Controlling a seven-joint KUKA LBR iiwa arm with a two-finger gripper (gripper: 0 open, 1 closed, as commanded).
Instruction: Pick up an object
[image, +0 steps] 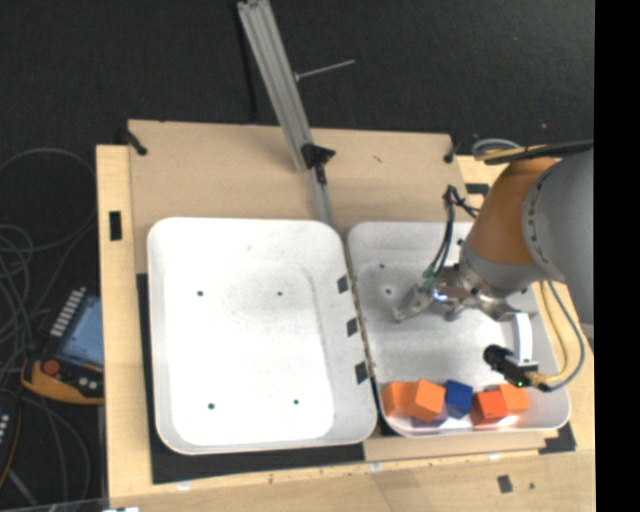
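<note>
Three blocks lie along the front wall of the right bin (400, 255): an orange block (415, 398), a blue block (458, 396) and a second orange block (498, 403), touching one another in a row. My gripper (428, 308) hangs over the middle of the right bin, behind the blocks and apart from them. It is open, with nothing between its fingers. The grey arm with its orange band (505, 215) reaches in from the right.
The left bin (245, 330) adjoins the right one. A slanted metal rail (285, 85) runs from the top down to the seam between the bins. A black cable fitting (505, 362) sticks out just behind the right-hand orange block.
</note>
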